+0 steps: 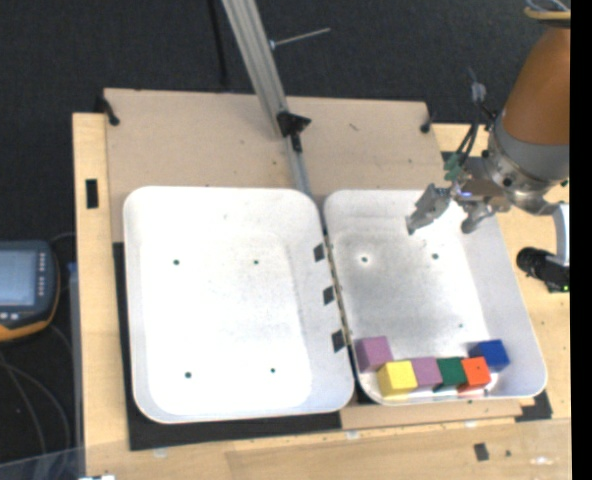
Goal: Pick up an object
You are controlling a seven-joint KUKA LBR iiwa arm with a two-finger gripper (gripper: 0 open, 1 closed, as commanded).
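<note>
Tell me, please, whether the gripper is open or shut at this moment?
Open. The gripper hangs over the far end of the right bin, its two fingers spread with bare bin floor between them and nothing held.

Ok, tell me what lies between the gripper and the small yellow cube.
Bare white bin floor between the gripper and small yellow cube, in the camera view.
</note>
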